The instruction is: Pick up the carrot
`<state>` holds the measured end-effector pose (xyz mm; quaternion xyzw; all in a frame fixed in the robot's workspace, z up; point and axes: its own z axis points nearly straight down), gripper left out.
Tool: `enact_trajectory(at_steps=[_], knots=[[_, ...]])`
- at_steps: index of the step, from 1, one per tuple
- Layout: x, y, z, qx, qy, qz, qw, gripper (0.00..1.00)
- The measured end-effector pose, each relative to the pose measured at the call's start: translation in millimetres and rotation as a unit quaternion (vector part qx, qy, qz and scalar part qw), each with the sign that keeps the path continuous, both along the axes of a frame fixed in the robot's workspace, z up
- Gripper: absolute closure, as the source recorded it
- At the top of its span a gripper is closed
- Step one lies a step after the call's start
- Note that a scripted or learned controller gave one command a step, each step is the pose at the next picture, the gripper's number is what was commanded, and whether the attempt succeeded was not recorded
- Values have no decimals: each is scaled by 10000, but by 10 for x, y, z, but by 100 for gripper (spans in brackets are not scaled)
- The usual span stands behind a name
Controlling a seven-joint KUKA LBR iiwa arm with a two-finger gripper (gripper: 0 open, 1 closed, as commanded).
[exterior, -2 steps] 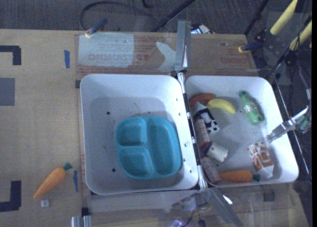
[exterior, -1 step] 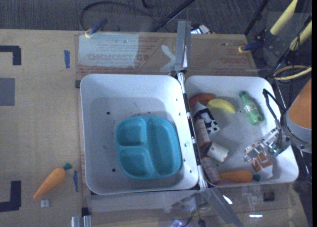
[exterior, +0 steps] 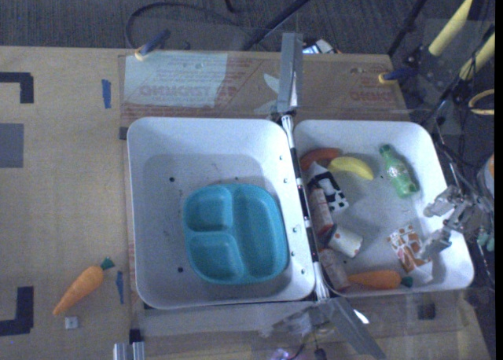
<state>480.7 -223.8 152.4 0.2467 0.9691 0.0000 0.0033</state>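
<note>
Carrots show up in two spots. One carrot (exterior: 379,279) lies flat at the front of the right bin (exterior: 428,140), at about 6 o'clock in that bin, with its green end pointing to 3 o'clock. A second carrot (exterior: 79,286) lies outside on the bench (exterior: 63,185), at 9 o'clock from the left bin (exterior: 149,138), near the front corner.

Just past the carrot in the bin sits a small orange and white carton (exterior: 406,246), very near the green end. At 9 o'clock from that carrot, a brown stick-shaped thing (exterior: 321,221) lies along the wall between the bins, and a white cup (exterior: 346,240) with an orange spot sits beside it.

The gripper (exterior: 445,223) hangs over the right bin's 3 o'clock edge. Its two fingers are spread apart and nothing is between them. It is near the carton and apart from the carrot.

The left bin has a blue tray (exterior: 234,234) with three parts.

Farther back in the right bin are a black and white toy (exterior: 330,192), a yellow banana (exterior: 352,167), a green bottle (exterior: 398,170) and a red-brown sausage shape (exterior: 319,156).
</note>
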Motion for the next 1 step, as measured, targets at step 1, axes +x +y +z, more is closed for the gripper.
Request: enact_trajectory(at_steps=[1], knots=[[0, 12, -52, 3, 17, 1597, 9872, 0]])
